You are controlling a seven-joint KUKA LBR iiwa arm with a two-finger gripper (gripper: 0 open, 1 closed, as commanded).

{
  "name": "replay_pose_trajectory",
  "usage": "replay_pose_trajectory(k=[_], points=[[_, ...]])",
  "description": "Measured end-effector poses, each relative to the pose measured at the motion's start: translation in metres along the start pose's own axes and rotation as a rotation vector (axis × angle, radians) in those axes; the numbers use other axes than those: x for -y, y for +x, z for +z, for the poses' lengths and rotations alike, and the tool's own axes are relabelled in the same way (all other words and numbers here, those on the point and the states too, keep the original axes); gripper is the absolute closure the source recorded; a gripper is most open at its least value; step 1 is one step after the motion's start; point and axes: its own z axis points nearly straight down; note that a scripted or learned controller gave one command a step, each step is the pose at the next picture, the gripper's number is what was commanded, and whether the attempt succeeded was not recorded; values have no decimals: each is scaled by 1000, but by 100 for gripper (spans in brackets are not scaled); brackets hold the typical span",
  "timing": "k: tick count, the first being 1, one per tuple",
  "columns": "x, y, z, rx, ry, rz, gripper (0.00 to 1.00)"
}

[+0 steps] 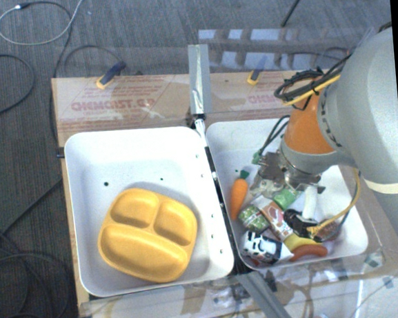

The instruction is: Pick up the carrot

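The hand hangs over the right bin's clutter; whether it is apart or together I cannot tell. The carrot lies just beside it against the right bin's left wall. It looks light, stiff and smooth, best gripped across its thicker middle.

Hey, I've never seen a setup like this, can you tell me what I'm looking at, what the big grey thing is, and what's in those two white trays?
This is one picture from a camera fixed above a bench, looking down at a slant. The big grey thing is a robot arm with an orange band, reaching in from the right. Its pincer hangs over the right bin, and I cannot see that it holds anything. That bin contains a small carrot, lying near its left wall, beside a pile of small toys and packets. The carrot is what the arm should pick up. The left bin holds a yellow divided tray.
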Motion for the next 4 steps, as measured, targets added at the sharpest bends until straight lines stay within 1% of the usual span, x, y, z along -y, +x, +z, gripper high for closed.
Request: replay_pose_trajectory(k=[1,2,3,4], points=[[0,0,0,0,0,0,0],[12,-4,9,1,-2,-40,0],[-11,3,10,0,4,79,0],[-12,3,0,1,0,78,100]])
